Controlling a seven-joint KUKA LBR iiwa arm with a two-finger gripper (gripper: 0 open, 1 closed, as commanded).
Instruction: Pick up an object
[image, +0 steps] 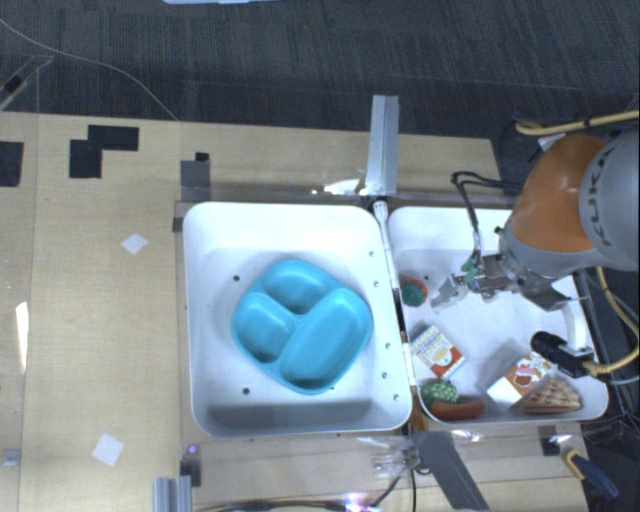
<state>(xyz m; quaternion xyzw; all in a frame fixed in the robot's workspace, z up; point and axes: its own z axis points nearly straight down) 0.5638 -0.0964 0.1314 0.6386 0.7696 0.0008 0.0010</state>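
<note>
Gripper low in the right bin – can't tell its grip, small box below it, blue tray in left bin

The arm is cut off by the right edge, so its base stays out of sight. It hides part of the right bin's far right wall. The tool is small and blurred against the white floor. A small round thing by the divider is too small to name. The print on the small packet is unreadable. The green and brown items at the near corner overlap, their shapes unclear.
</note>
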